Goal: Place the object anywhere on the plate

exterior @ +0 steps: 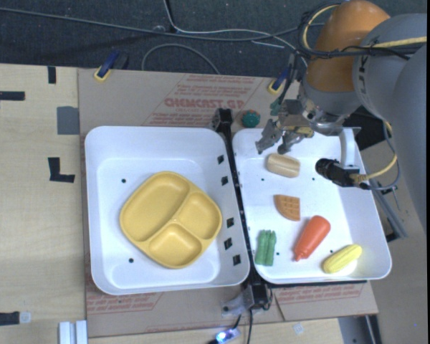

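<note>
The robot's two-finger metal gripper [276, 140] hangs over the far end of the right-hand shallow white plastic bin [365, 224], its two dark fingers [263, 142] spread apart with nothing between them. Just below the fingertips in the view, close to them but not gripped, lies a pale tan, bun-shaped toy bread roll [282, 165] on the bin floor. Whether the tips touch it cannot be told from this slant.

Further toward the viewer from the gripper, in the same bin, sits a small orange-brown waffle-patterned toy wedge [288, 207]. Beyond that, nearer still, lie an orange plastic carrot [311, 236], tilted with its narrow end toward the near rim, a green ribbed toy vegetable [265, 247] just left of it, and a yellow toy corn cob [342, 259] to the carrot's right, by the near right corner. These pieces lie apart from one another.

To the gripper's left and nearer the viewer, in the left-hand shallow white bin [104, 192], rests the yellow plastic plate with three compartments [170, 218], well apart from the gripper and carrying nothing. Just left of the gripper and slightly farther back, outside the bins, a small teal round object [251, 119] sits on the brown cardboard sheet [193, 99] covering the desk [29, 192].
</note>
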